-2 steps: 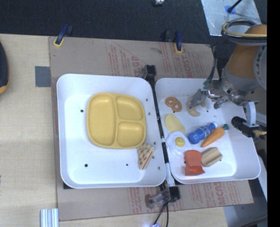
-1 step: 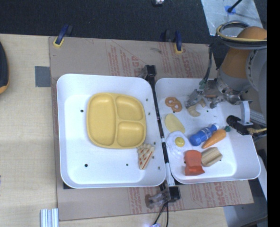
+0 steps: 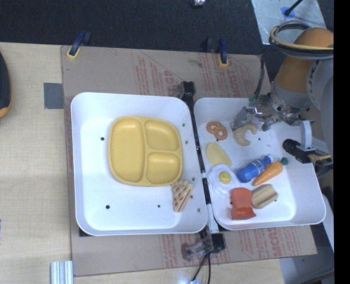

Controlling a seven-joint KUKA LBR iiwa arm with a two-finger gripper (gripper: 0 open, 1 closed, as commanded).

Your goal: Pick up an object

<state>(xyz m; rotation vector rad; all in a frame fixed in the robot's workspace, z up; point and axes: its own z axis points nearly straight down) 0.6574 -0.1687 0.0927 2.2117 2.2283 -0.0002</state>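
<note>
My gripper (image 3: 250,120) hangs low over the far part of the right bin (image 3: 305,215), reaching in from the right. Just below it lies a pale beige curved piece (image 3: 242,136), touching or nearly touching the gripper's tip. A brown pretzel (image 3: 217,130) lies to its left. Nearer the front are a yellow oval slice (image 3: 218,154), a fried egg (image 3: 223,176), a blue bottle (image 3: 253,169), an orange carrot (image 3: 268,173), a red block (image 3: 242,204) and a tan bread roll (image 3: 263,196).
The left bin (image 3: 89,158) holds a yellow divided plate (image 3: 145,150) and a toast-like wedge (image 3: 181,195) at its front right corner. A ridge where the two bins meet (image 3: 198,158) runs between them. Clamps (image 3: 223,52) hold the cardboard at the back.
</note>
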